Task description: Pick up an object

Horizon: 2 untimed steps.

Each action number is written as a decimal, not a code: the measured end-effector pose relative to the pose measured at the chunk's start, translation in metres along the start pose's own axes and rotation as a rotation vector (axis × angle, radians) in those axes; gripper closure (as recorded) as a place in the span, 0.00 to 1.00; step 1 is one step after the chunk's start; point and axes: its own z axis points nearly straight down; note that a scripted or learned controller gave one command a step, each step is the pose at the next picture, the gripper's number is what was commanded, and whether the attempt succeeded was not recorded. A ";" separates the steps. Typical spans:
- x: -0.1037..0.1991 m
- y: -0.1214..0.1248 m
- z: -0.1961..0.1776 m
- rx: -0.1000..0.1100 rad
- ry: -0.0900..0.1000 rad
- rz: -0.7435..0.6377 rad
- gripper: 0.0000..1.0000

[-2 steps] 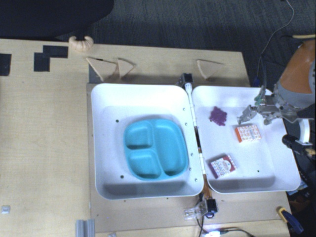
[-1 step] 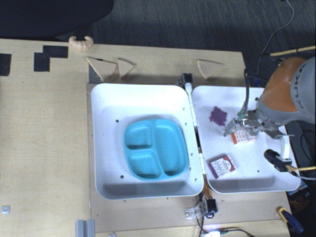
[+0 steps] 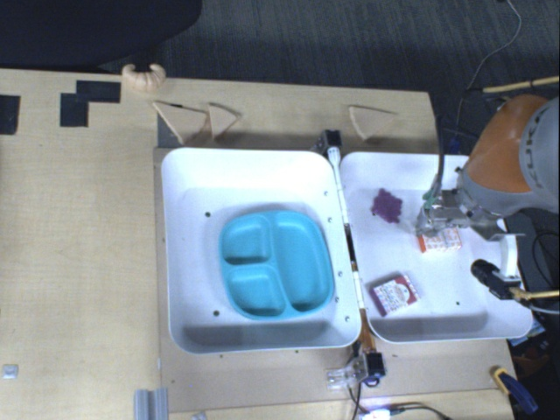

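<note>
— Pale wooden bench under everything, dark carpet beyond it. What sits farthest to the left of your gripper?

— Well off to my gripper's left, the left white bin holds a blue divided plate with three compartments, lying flat. A black strip runs along the seam where the two bins meet.

— And nearer?

— My gripper is down inside the right white bin. Just to its left lies a small purple object, apart from the fingers. Below and to its left, near the bin's front wall, rests a dark red packet.

— What is at the gripper itself?

— A small white-and-red carton lies right under my fingertips, touching or nearly so. Whether my fingers are spread or closed around it, I cannot tell. My orange band sits up and to the right.
</note>
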 end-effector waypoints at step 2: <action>0.000 0.001 -0.011 -0.002 -0.001 -0.002 1.00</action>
